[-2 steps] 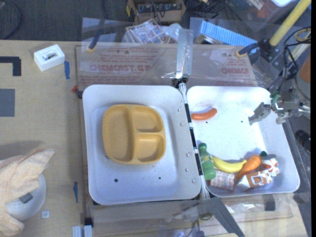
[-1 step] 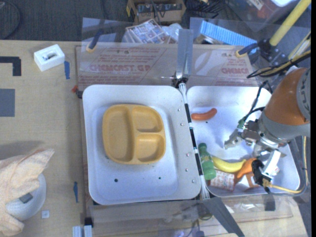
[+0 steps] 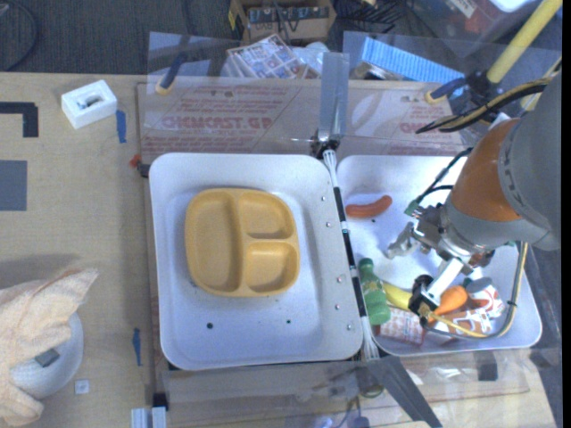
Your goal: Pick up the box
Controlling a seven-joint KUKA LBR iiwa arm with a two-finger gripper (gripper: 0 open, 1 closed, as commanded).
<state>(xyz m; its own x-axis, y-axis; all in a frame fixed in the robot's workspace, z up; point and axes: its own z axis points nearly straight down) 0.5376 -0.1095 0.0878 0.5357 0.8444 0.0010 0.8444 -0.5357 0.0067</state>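
A: Start at the near edge of the right bin (image 3: 532, 324). The box (image 3: 401, 329), if that flat red-and-white carton is it, lies in the near left corner, wedged among a green bottle (image 3: 373, 300), a yellow piece (image 3: 398, 293) and an orange carrot (image 3: 452, 300). You could easily close on the wrong thing there.

B: Which one worries you most?

A: The carrot. The gripper (image 3: 426, 298) sits just right of the box and nearly on the carrot, so a pinch from here may take the carrot or slide off the carton's flat face. The bin wall beside the box also leaves you little room.

B: Is it holding anything?

A: You cannot tell whether it is spread or closed, and I see nothing between its tips.

B: And the arm?

A: It reaches in from the right, wrist angled down and leftward over the right bin, orange band (image 3: 482, 181) farther back. The sausage (image 3: 368, 207) lies beyond, and the yellow tray (image 3: 241, 240) is in the left bin (image 3: 169, 266).
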